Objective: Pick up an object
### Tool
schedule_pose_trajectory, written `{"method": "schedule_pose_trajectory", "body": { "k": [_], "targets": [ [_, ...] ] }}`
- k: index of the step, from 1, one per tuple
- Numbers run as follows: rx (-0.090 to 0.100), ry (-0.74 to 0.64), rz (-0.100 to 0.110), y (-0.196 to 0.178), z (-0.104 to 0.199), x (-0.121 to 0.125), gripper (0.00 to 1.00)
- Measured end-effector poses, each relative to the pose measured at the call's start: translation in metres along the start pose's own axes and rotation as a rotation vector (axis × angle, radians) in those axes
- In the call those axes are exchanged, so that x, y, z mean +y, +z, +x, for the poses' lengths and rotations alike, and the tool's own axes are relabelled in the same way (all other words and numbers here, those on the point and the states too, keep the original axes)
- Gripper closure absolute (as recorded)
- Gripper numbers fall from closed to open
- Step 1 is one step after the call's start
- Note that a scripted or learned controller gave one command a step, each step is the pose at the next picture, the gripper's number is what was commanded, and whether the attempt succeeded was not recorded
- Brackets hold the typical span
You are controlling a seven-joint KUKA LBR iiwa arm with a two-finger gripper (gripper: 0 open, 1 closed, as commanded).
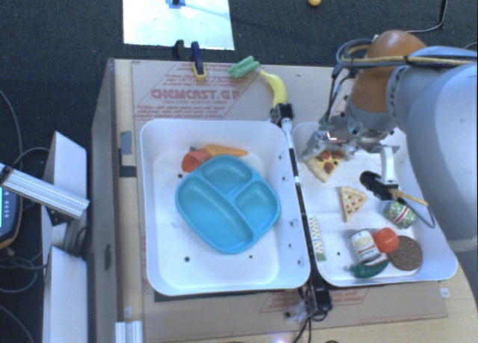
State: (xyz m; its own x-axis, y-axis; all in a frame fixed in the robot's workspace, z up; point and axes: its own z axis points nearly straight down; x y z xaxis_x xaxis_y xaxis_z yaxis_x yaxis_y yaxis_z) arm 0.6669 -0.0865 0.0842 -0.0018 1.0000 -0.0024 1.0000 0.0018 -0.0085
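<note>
- Camera view: your gripper [328, 142] hangs low over the far end of the right bin [441, 263], just above the toy pizza slice [326, 163] that lies flat on the bin floor there. Whether it touches the slice you cannot tell from this slant.
- You cannot tell the tool's state either; the wrist and its cables hide that part, and nothing is seen held.
- Treat that pizza slice as your nearest target. It looks like light, stiff plastic: flat, thin and smooth, so likely to slide away if pushed from one side. Take it across its narrow width, near the middle, pressing down to the floor.
- A second pizza wedge [352, 201] lies apart from it, nearer the bin's middle, with clear floor around it; the same handling applies.
- At the near end, the small can [364, 245], the green pepper [368, 268] and the brown cookie [405, 254] crowd together; round, likely to roll, harder to isolate.
- The left bin [168, 274] bears a blue divided plate [227, 202], too wide for a pinch except at its rim.
</note>
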Motion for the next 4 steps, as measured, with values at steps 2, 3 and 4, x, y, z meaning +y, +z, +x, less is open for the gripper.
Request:
{"method": "schedule_pose_trajectory", "body": {
  "k": [2, 3, 4],
  "targets": [
    [0.003, -0.001, 0.001, 0.0001, -0.0018, 0.0001, 0.00],
    [0.000, 0.000, 0.000, 0.0001, 0.0006, 0.0000, 0.00],
    [0.003, 0.001, 0.001, 0.0001, -0.0003, 0.0001, 0.00]
  ]
}}
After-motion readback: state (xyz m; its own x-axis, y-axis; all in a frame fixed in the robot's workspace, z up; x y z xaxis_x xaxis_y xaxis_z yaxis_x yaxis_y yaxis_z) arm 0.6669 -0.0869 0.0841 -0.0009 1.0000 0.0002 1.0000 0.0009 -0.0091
